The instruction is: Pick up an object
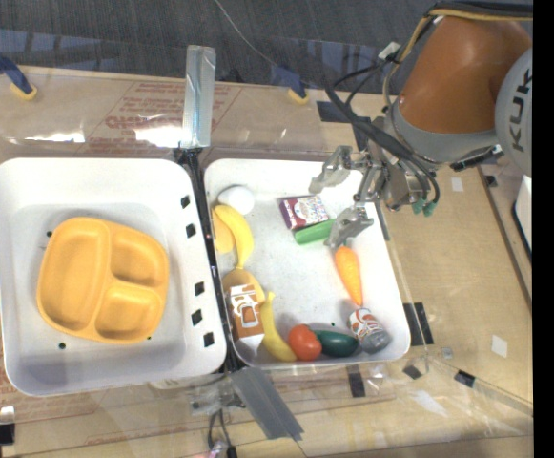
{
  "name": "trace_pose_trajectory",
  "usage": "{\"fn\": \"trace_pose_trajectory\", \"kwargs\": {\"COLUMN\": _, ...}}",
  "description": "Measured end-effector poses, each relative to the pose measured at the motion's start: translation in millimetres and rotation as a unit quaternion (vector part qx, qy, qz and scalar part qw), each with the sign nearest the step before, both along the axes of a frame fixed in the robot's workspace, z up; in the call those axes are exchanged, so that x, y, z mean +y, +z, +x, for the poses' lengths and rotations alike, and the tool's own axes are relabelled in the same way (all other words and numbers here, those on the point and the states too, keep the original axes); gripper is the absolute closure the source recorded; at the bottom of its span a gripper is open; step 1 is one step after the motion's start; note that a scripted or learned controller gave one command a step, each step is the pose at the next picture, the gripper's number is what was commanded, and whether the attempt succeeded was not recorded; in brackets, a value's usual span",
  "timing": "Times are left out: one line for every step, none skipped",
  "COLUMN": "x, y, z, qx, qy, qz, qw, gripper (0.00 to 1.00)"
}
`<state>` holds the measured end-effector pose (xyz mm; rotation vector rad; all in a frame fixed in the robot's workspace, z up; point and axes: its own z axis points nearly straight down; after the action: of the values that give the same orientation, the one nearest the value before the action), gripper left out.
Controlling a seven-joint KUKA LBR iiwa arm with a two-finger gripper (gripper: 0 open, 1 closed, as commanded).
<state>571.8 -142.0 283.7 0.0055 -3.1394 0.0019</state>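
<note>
Metal fingers of the gripper (340,196) stand spread apart over the upper right of the right bin (397,299), one finger (330,172) near the bin's far rim and the other (351,227) lower down; nothing sits between them. The lower finger tip lies just beside the top of the carrot (350,274) and near the green cylinder (312,232) — actual contact cannot be confirmed. The carrot is a smooth orange taper, its long axis running down the view, thick end toward the gripper and narrow end toward the small can (369,329). The green cylinder lies tilted beside a purple-and-white carton (303,210). A white egg-shaped piece (236,198) and a curved yellow banana (235,233) lie along the bin's left wall. A brown bottle (244,310), a second banana (275,339), a red tomato (304,342) and a dark green vegetable (336,343) crowd the near edge. The left bin (10,256) — also shallow white plastic — holds a yellow compartment tray (102,278) with rounded corners.
</note>
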Motion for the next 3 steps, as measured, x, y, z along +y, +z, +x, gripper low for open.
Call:
{"fn": "trace_pose_trajectory", "kwargs": {"x": -48.5, "y": -110.4, "z": -5.5, "qx": 0.003, "qy": 0.084, "qz": 0.0021, "qw": 0.9965, "gripper": 0.0}}
{"fn": "trace_pose_trajectory", "kwargs": {"x": -46.7, "y": -192.4, "z": 24.7, "qx": 0.0, "qy": 0.208, "qz": 0.002, "qw": 0.9782, "gripper": 0.0}}
{"fn": "trace_pose_trajectory", "kwargs": {"x": -44.7, "y": -180.7, "z": 26.9, "qx": -0.002, "qy": 0.211, "qz": 0.0015, "qw": 0.9775, "gripper": 1.0}}
